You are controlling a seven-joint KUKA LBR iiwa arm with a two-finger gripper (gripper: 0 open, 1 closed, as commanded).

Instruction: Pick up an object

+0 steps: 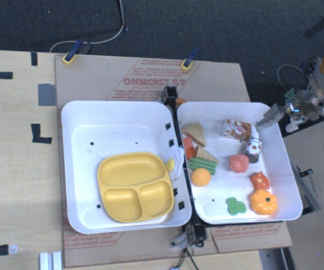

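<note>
Left bin [77,122], far left of claw, holds yellow divided tray [135,185]. Right bin [280,151] lies below-left of claw [274,117]; claw's opening cannot be told. Pumpkin [263,202], pink ball [239,163], orange [201,177], green piece [236,206] inside.

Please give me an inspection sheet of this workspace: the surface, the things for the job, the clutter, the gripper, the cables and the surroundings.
Surface: cardboard sheet on a wooden bench, two clamps at its far edge.
Job's things: right bin holds an orange ball, pink ball, small pumpkin, green piece, snack packet and other toy food.
Clutter: yellow divided tray in the left bin.
Gripper: gripper above the right bin's far right corner, holding nothing seen.
Cables: white cable on the dark floor.
Surroundings: black tape marks on the bench.
</note>
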